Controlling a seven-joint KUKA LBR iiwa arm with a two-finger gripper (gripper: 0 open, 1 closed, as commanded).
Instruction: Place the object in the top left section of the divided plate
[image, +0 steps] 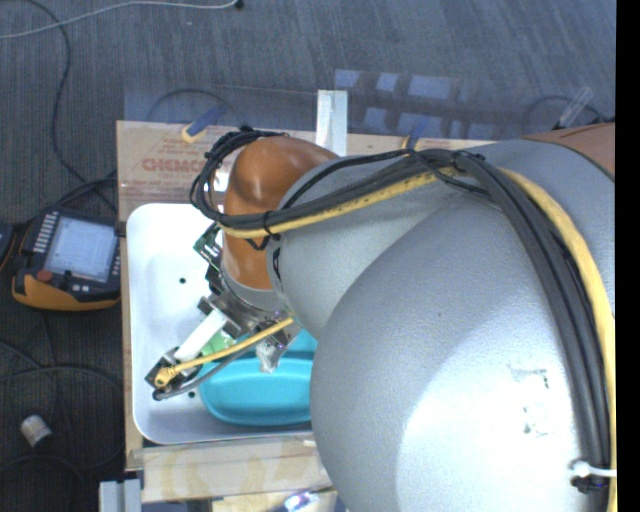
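Note:
A turquoise plate (250, 392) lies in the near part of the left white bin (160, 250), and the arm covers its right side. My gripper (268, 354) hangs just over the plate's far edge, below the orange wrist band (265, 180). The plate's dividers and whatever lies on it are hidden from this angle.
The grey arm (470, 330) covers the right half of the view and hides the right bin. A cardboard sheet (160, 160) lies behind the left bin. On the floor at the left sit a teach pendant (68, 258) and a small grey object (35, 429).

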